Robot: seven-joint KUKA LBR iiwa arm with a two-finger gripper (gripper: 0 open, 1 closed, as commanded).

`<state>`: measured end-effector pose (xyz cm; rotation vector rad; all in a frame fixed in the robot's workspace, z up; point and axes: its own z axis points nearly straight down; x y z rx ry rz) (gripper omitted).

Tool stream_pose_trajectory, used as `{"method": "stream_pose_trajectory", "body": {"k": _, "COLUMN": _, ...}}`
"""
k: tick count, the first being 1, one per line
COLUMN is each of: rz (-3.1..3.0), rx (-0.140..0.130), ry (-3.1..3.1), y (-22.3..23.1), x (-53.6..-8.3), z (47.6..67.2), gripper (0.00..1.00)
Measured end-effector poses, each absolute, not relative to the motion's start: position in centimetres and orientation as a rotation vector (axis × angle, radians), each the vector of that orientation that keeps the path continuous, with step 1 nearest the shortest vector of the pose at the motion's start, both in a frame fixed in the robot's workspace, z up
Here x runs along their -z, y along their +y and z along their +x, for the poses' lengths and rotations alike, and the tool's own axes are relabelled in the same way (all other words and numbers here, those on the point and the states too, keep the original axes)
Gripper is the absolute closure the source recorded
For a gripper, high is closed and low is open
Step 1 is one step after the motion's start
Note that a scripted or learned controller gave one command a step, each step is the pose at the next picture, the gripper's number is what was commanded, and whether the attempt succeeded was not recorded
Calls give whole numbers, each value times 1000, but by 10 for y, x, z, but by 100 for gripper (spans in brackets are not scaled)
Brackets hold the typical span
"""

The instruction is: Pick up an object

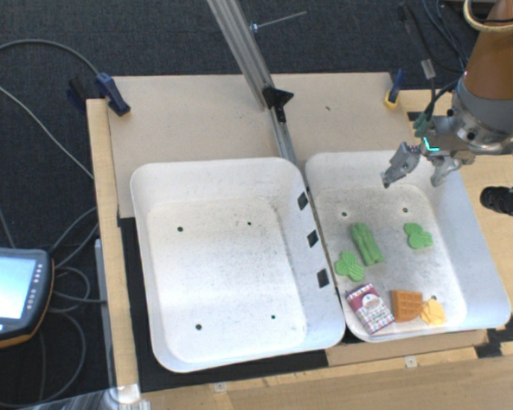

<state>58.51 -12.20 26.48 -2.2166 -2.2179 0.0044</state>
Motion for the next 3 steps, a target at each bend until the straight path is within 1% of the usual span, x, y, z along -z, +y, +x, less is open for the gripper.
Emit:
{"method": "stream_pose_trajectory", "body": {"k": 1, "rz": -2219, "rx": -1, "ry": -2220, "y": -122, "x": -267, "z": 586, "gripper": 0}}
{"method": "stream_pose_trajectory", "body": {"k": 2, "rz": -2217, "rx": -7, "ry": -2216, "y": -126, "x": -207, "z": 591, "gripper": 0}}
{"method": "stream_pose_trajectory", "body": {"k": 3, "rz": -2217, "rx": -6, "ry": -2217, "y": -126, "x": -151, "z": 600, "gripper": 0}}
